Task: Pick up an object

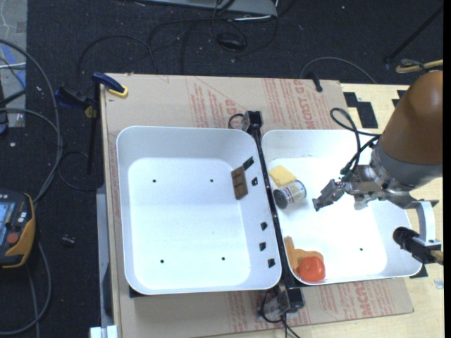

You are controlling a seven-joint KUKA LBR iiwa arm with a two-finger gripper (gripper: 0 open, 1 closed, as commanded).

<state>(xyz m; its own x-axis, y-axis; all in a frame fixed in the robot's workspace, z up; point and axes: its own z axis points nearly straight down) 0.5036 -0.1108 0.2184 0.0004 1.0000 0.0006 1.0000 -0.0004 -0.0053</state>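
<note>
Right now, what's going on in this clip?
A KUKA arm reaches in from the right over the right bin, its end effector poised near a small can lying beside a yellow block. A red-and-orange object sits at the bin's near edge. Nothing is visibly gripped yet. A brown piece lies in the left bin.

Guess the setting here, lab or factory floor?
Likely a robotics lab bench: a robot arm reaching over two white bins on a cardboard-covered table, with loose cables on the dark floor.
</note>
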